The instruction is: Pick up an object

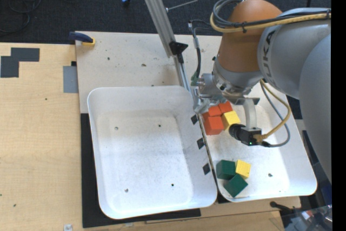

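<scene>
the arm (281, 51), grey with an orange band, is seen reaching in from the right and bending down over the right bin (303, 181). the gripper (216, 103) is placed low at the upper left part of that bin, just beside the divider between the two bins. whether the gripper is open or closed cannot be told, since it is hidden under the wrist. an orange block (214, 120) and a yellow block (231, 118) are seen right below the gripper, touching each other; whether either is gripped cannot be told. lower in the same bin two green blocks (230, 176) and a second yellow block (243, 168) are clustered together, near the front left corner. the left bin (108, 111) is set beside it on the bench (32, 132). a metal bar (159, 13) is seen slanting up from between the bins. a blue and yellow clamp (82, 38) is fixed at the far left corner of the bench.
</scene>
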Controlling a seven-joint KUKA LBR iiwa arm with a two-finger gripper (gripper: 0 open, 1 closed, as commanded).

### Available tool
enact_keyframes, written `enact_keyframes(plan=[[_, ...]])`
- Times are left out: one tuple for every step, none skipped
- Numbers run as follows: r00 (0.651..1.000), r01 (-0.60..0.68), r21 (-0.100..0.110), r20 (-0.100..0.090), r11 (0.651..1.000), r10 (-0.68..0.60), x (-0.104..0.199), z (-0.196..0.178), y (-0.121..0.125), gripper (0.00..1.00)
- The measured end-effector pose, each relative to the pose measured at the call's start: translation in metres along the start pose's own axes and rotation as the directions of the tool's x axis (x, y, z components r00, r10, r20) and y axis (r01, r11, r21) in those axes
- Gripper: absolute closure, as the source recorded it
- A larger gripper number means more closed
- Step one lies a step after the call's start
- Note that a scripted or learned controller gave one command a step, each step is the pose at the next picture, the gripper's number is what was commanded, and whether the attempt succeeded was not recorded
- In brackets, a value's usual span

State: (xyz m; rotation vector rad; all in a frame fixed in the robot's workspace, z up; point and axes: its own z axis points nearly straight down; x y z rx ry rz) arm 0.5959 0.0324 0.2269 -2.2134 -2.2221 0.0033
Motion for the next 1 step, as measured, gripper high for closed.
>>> enact_keyframes(plan=[[1.0, 0.002, -0.004, 0.0, 1.0, -0.002, 0.0588, -0.0089, 0.0089, 1.0]])
